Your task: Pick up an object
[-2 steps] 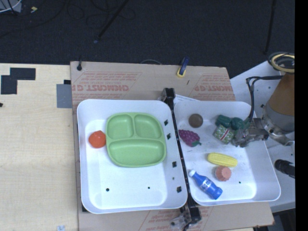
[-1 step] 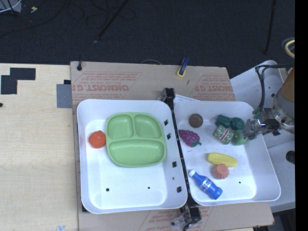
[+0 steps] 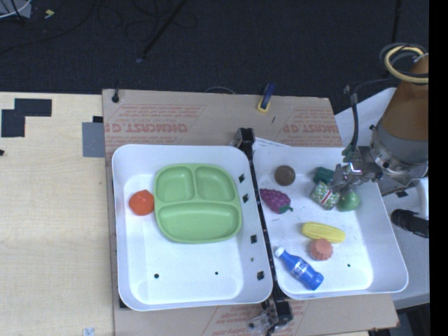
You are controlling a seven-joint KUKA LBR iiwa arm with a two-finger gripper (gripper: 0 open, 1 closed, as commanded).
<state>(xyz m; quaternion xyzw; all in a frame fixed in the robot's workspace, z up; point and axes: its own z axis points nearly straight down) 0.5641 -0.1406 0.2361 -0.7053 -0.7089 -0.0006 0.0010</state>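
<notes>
Nothing lifted yet: gripper [image 3: 342, 180] low at right of frame over the speckled green can [image 3: 325, 195] and green fruit [image 3: 348, 200], finger state indiscernible, grasp unconfirmed.

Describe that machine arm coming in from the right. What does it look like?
The arm is bulky and rounded, with an orange band above a grey wrist section. A yellowish cable loops at its top, and thin dark cables run down its side. It ends in a small metallic claw over the right bin.
</notes>
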